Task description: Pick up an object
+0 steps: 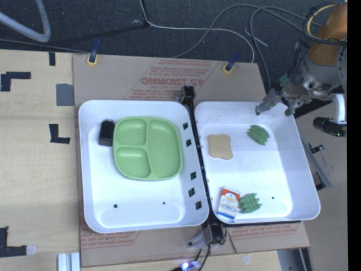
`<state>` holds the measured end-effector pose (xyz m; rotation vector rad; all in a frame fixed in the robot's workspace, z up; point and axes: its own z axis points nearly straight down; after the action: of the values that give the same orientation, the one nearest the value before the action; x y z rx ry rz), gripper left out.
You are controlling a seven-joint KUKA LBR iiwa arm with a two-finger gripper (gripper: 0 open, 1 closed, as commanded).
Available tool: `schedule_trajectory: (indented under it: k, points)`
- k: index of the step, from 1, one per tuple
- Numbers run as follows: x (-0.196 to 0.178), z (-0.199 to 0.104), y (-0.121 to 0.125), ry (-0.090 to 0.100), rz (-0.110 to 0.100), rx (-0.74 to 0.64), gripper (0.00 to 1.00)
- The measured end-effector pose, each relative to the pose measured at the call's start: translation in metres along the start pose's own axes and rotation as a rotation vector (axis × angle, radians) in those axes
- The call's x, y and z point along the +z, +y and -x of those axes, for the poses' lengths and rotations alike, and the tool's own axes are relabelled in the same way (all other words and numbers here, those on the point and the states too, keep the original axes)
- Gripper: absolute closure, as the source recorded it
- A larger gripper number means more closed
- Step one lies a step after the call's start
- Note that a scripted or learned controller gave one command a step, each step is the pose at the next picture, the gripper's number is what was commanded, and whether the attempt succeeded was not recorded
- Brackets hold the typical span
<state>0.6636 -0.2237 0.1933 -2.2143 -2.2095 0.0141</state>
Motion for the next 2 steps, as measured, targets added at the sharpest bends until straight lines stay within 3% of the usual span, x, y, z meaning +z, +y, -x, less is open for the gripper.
schedule_trajectory:
  k: [1, 2]
  points:
    - [-0.011, -0.001, 0.003, -0.004, 0.015, -0.003, 0.00]
    - [0.043, -0.002, -0.007, -0.004, 0.010, -0.004, 0.00]
